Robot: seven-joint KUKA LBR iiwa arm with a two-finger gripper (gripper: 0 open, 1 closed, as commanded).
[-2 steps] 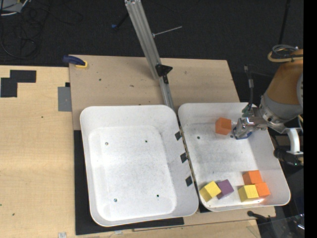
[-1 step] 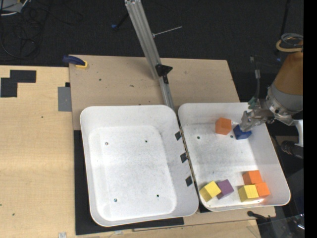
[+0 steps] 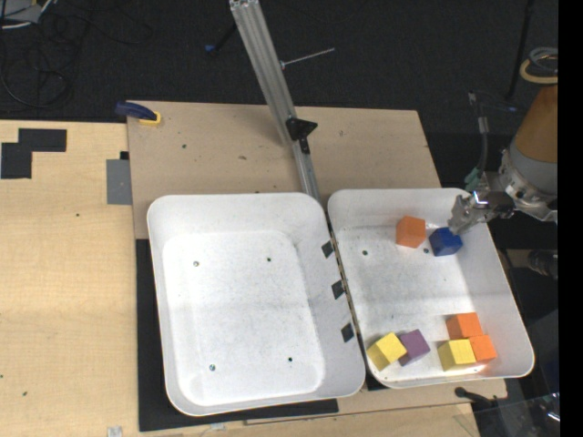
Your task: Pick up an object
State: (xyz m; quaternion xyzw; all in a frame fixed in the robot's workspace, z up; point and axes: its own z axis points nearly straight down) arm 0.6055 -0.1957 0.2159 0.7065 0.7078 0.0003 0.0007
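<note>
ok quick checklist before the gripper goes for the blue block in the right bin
1. Gripper near target: ok, it sits at the upper right of the right bin, just above the blue block.
2. Fingers astride the block: cannot tell.
3. Block held: not ok, nothing shows between the fingers.
4. Neighbour clearance: not ok, the orange cube sits close on the block's left.
5. Other blocks out of the way: ok, they cluster at the bin's near edge.
</note>
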